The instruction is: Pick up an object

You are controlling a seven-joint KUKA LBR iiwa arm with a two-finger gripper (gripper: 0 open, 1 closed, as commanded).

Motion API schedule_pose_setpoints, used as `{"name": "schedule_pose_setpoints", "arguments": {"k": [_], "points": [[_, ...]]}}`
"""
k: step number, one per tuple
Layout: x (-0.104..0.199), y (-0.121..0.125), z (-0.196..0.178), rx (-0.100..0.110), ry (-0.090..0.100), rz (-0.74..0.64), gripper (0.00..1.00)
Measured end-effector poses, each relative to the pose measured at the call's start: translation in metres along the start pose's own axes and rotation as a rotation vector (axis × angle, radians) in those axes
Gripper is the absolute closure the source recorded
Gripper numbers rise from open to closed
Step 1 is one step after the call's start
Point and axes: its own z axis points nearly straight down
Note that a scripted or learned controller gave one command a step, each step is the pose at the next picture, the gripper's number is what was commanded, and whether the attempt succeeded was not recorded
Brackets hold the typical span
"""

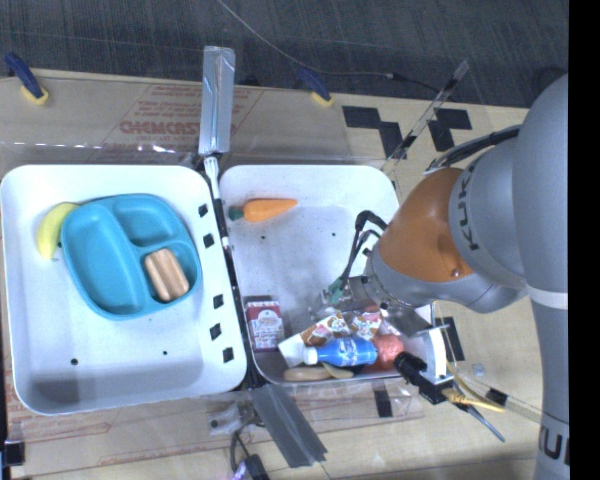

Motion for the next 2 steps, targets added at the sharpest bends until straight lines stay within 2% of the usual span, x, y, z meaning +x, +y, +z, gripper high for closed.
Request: {"name": "schedule_pose_setpoints", "arguments": {"k": [1,2], "points": [[0.001,-0.002,0.001,0.007,0.003,-0.002,0.00],[0.027,-0.002,0.008,0.002,-0.015,-0.193,0.00]]}}
